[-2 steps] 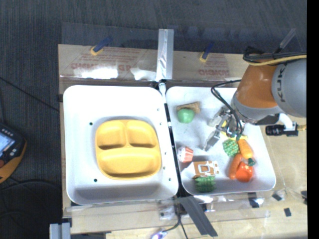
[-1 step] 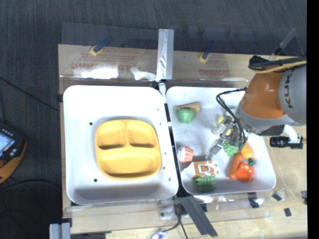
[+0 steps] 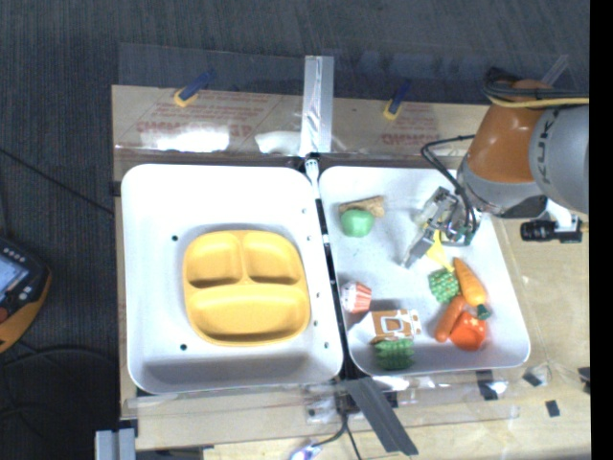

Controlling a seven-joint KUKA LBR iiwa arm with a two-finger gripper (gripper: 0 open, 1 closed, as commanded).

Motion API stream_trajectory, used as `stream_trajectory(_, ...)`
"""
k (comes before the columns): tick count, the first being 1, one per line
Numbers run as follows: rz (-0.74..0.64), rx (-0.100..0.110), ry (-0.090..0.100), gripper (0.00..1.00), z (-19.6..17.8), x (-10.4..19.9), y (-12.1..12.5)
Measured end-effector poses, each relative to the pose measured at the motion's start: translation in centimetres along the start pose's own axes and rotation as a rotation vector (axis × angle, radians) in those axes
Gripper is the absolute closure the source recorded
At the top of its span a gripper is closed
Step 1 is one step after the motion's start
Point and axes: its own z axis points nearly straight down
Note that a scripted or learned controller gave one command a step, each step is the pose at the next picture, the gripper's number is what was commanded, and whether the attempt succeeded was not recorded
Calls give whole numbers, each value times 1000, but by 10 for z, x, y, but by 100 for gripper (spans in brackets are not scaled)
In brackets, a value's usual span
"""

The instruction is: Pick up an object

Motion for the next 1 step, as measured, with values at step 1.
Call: stream_trajectory(1, -3, 2, -4, 100, -12, -1, 1)
